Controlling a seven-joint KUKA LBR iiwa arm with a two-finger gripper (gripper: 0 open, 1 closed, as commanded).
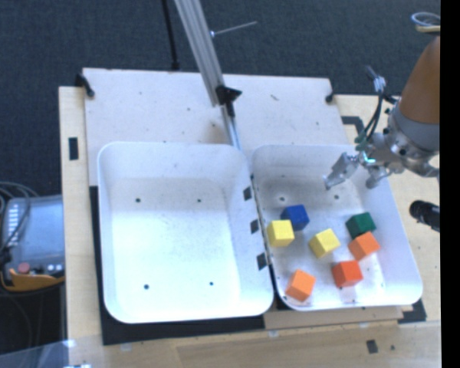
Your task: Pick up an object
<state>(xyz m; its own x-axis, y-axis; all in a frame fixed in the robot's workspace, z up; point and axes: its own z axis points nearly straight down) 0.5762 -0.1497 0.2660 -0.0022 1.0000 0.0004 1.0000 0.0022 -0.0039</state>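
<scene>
Here the open tool (358, 170) hovers — above tilted blue cube (295, 216).

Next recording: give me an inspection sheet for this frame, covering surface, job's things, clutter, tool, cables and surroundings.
Surface: wooden bench bearing a left bin and a right bin, side by side.
Job's things: seven blocks in the right bin: blue block, two yellow blocks, green block, two orange blocks, red block.
Clutter: nothing seen in the bins besides the blocks.
Tool: tool over the right bin's far part, apart from every block, holding nothing.
Cables: cables along the wrist; more at the view's left edge.
Surroundings: dark carpet, a metal rail, a handheld device at left.
</scene>
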